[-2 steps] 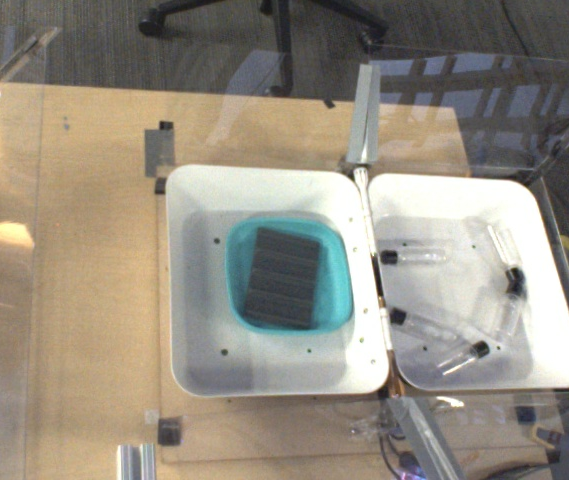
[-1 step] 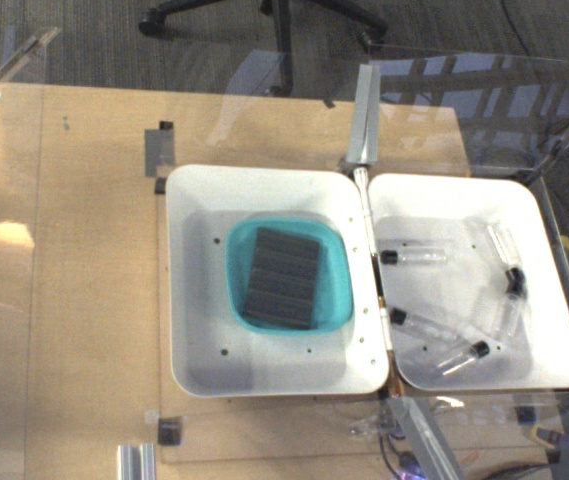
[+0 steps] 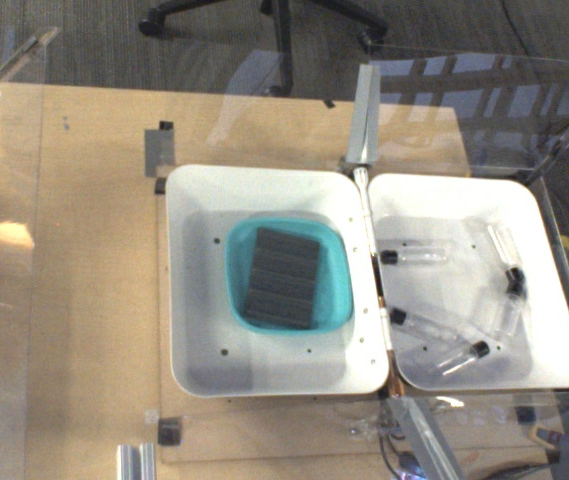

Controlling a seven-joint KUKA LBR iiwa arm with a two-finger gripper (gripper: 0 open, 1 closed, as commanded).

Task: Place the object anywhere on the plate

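On the left, the wooden bench (image 3: pixel 64 298) carries a small dark block (image 3: pixel 169 430) near its front edge and a grey bracket (image 3: pixel 160 150) close to the back corner of the left bin (image 3: pixel 189 358); both look like stops that keep the bins in their position. Inside the left bin sits a turquoise plate (image 3: pixel 339 293) with raised sides, placed roughly in the middle, so there is free white floor all around it. On the plate lies a dark grey ribbed block (image 3: pixel 283 278), flat and a little turned, fully inside the rim. If this block is the object of the task, then I judge the placing as already done, because it rests on the plate and nothing touches it. Between the two bins stands a thin metal post (image 3: pixel 364 113) at the back, exactly on the line where the rims meet. The right bin (image 3: pixel 544 368) holds several clear tubes with black caps (image 3: pixel 414 256), scattered and lying in different directions, some near the front wall; they are well apart from the plate. The arm and its tool cannot be found in this view, so whether the fingers are apart or together I cannot tell. Nothing stands over the plate that would block a reach from the right, except the shared rim of the bins.
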